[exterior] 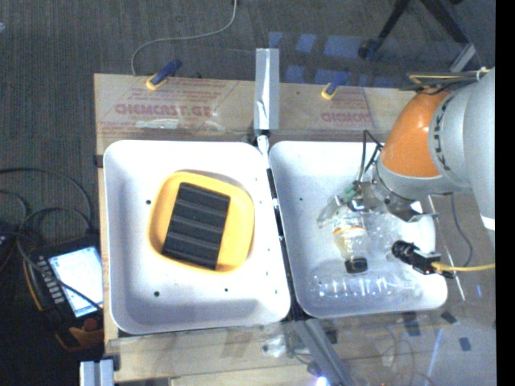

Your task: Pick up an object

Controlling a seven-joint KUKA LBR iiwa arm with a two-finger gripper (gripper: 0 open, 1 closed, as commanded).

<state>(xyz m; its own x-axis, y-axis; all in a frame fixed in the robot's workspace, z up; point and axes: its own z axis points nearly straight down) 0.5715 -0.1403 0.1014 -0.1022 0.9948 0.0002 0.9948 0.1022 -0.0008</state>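
Note:
In the right bin point(306, 175), my gripper point(356, 199) hangs low under the grey wrist and its orange band point(410, 147). It is right over a crumpled clear plastic item point(352, 233) with an orange label. A small black piece point(356, 264) lies just in front of that item. Along the bin's near wall lies a clear plastic bottle point(366, 286) on its side. The left bin point(121, 215) holds a yellow block with a black ridged top point(199, 222), far from the gripper. The wrist hides the fingertips.
A metal divider post point(265, 95) stands at the back between the bins. A black plug on a yellow cable point(409, 254) hangs by the wrist over the right bin. Two clamps point(163, 72) sit on the cardboard behind.

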